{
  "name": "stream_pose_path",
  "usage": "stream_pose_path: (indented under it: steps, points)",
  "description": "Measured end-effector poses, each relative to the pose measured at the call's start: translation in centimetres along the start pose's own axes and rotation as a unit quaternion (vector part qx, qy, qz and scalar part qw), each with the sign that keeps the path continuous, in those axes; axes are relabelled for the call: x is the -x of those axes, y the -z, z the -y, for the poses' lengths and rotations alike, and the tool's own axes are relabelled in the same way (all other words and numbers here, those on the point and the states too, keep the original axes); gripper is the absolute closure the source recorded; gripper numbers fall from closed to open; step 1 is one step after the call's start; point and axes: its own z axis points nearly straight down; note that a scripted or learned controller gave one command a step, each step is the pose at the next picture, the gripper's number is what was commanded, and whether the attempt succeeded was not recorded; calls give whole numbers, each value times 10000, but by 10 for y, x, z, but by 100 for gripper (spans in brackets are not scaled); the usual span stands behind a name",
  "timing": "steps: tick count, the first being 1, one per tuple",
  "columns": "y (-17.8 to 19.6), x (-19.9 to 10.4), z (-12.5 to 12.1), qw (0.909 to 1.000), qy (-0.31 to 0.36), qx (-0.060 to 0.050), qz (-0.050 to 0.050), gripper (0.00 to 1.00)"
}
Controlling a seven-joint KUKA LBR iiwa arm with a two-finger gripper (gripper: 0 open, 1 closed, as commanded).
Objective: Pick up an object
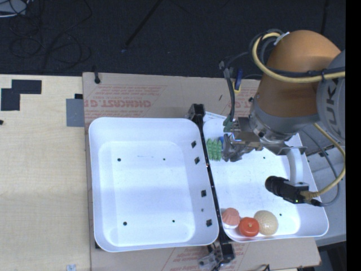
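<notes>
We take the right bin (251, 188) as our landmark. The gripper (232, 150) hangs low over that bin's far left corner, at the end of the grey and orange arm (299, 78) that reaches in across the bin's far right side. We cannot tell whether the gripper is apart or together, as its tip is blurred and partly covered by the wrist. Just to the gripper's left, against the bin's left wall, we see a small green ridged object (214, 149). It looks to be right beside the gripper or touching it, but we cannot say that it is held.

Along the bin's near edge three more things lie in a close row: a pink piece (230, 215) nearest the left wall, then a red round object (249, 226), then a pale cream round object (267, 222). The left bin (146, 191) sits flush against the right bin's left wall. Both rest on a cardboard sheet (141, 92) laid over the pale wooden surface (45, 179).
</notes>
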Motion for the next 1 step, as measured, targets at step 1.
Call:
stream_pose_path:
  steps: [1]
  points:
    - [180, 0, 24, 9999, 42, 116, -23, 100]
